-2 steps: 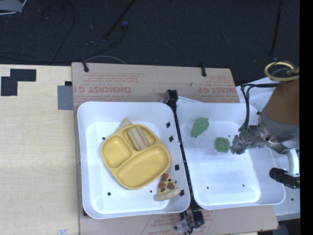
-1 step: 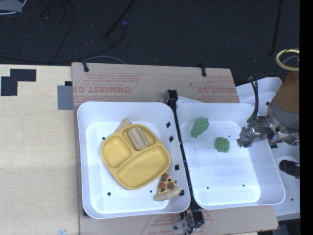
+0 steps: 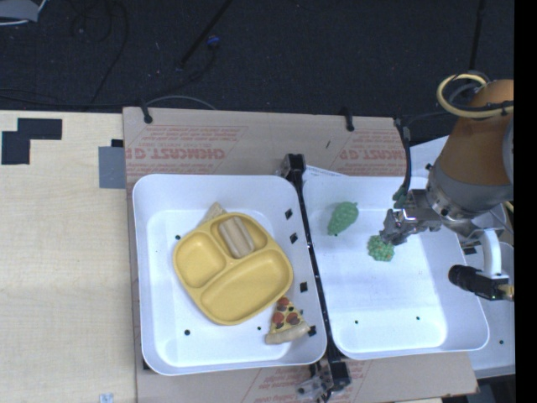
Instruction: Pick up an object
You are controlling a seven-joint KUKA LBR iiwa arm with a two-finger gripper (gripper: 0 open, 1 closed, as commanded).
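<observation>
Pincer [image 3: 398, 227] sits low over the right bin [image 3: 403, 326], coming in from the right side under the grey arm [image 3: 474, 162] with its orange band, and honestly I can't tell how it's set, it's just a dark metal clump from up here. Right at its tip, down and to the left, there's a small green broccoli-looking toy [image 3: 380, 248] lying on the bin floor, touching or nearly touching the pincer, can't say which. A second green leafy toy [image 3: 342, 217] lies near it, further left in the same bin, apart from the pincer. Over in the left bin [image 3: 159, 309] there's a yellow divided plate [image 3: 233, 269] with a tan hot dog thing [image 3: 236, 238] in one compartment, and a pizza slice toy [image 3: 286, 323] just beside the plate's lower right edge.
</observation>
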